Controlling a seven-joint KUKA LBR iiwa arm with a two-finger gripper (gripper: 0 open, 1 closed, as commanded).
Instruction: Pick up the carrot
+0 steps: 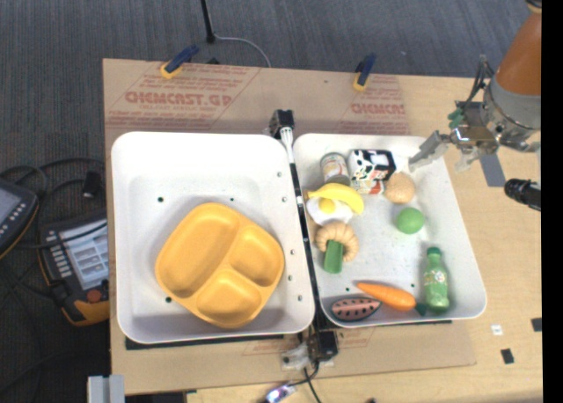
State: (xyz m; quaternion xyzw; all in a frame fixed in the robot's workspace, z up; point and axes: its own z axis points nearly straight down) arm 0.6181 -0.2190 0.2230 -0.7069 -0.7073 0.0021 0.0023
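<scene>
Carrot [385, 294] lies flat near front edge of right bin [466, 243], just beside green bottle [435, 280]. Likely light, stiff, smooth plastic; grasp across thick middle. Gripper [462, 148] spread wide, empty, hanging over bin's far-right corner.

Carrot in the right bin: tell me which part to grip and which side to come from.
Grip the carrot across its thick middle, coming straight down from above. It lies flat and nearly crosswise near the bin's front wall, tapering toward its left tip. The green bottle sits close at its right end and a watermelon slice just in front, so side approaches look crowded.
</scene>
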